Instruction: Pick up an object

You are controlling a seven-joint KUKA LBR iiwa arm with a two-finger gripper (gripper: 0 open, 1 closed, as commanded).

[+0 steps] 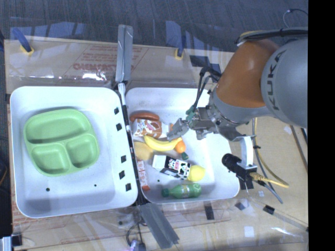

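Observation:
The right bin (220,184) holds a pile of small items. A yellow banana (158,143) lies across its middle, with a small orange (180,147) at its right end. My gripper (177,129) hangs low over the banana's right tip and the orange. Nothing visible is lifted off the pile. Below them lies a black-and-white cow-patterned carton (176,166), then a yellow lemon (196,173) and a green bottle (181,191) on its side. A brown-and-red packet (145,121) sits at the bin's upper left.
The left bin (31,192) holds a green divided plate (62,140). A grey divider bar (124,56) runs between the bins. The arm's orange-banded wrist (246,77) covers the right bin's upper right corner.

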